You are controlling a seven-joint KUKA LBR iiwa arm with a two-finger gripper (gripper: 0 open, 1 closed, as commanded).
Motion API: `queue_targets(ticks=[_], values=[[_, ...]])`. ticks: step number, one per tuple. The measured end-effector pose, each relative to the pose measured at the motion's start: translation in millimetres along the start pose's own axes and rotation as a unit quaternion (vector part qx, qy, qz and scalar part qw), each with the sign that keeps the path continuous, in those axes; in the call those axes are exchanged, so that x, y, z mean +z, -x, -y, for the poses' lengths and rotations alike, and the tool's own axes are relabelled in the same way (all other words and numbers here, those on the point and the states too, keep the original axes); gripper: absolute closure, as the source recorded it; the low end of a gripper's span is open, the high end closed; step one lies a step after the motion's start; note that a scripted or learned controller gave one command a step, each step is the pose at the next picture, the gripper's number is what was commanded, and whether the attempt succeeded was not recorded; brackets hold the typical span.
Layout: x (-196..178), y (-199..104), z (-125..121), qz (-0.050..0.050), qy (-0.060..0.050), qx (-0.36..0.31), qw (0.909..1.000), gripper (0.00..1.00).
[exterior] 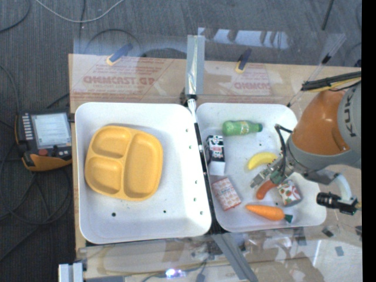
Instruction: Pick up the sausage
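Gripper (pixel 271 177) lowered into the right bin (pixel 235 219), directly over the upper end of the sausage (pixel 264 190); whether its jaws are spread or pressed together cannot be told. The sausage, a small reddish toy, is probably light, smooth and somewhat slippery; a pinch across its middle would suit best. Just above the jaws lies a banana (pixel 260 160), below them a carrot (pixel 267 212), farther above a green bottle (pixel 241 127). The left bin (pixel 88 228), well apart, holds a yellow tray (pixel 124 162).
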State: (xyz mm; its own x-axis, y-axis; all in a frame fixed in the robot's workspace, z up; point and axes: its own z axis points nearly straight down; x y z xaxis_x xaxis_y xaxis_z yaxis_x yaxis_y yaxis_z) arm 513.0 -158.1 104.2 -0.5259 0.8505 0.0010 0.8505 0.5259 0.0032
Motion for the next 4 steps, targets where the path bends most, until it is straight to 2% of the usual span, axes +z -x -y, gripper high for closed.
queue_targets(ticks=[1,2,3,4], values=[[0,0,0,0.0,0.0,0.0,1.0,0.0],[12,-9,20,0.008,0.007,-0.021,0.9997,0.0],[-55,5,-5,0.001,-0.001,-0.044,0.999,0.0],[-48,26,8,0.0,-0.002,-0.04,0.9992,0.0]])
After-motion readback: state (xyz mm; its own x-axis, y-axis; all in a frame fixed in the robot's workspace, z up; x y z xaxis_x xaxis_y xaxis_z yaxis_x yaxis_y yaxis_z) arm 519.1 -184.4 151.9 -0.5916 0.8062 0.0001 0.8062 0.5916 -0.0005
